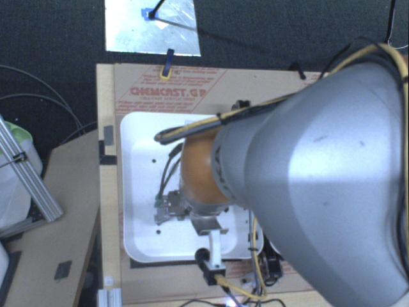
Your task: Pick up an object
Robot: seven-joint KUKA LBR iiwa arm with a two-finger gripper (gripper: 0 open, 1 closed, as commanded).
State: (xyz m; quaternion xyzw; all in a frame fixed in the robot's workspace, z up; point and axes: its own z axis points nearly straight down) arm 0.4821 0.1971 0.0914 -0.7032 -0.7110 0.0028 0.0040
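The broad grey arm link (332,171) sweeps in from 3 o'clock, covering most of the right half of the frame. Beyond it, the orange band (201,171) sits over the middle of the shallow white plastic bin (137,171), with the end effector (167,208) low at about 7 o'clock of that bin. Whether it is open or closed cannot be told, and no object can be made out on the bare bin floor around it; any object may lie under the arm. This looks like the descent or grasp step. Next, the arm must lift straight up, showing whether 1 object comes along. Farthest, at 12 o'clock, the brown cardboard sheet (169,88) covers the bench.
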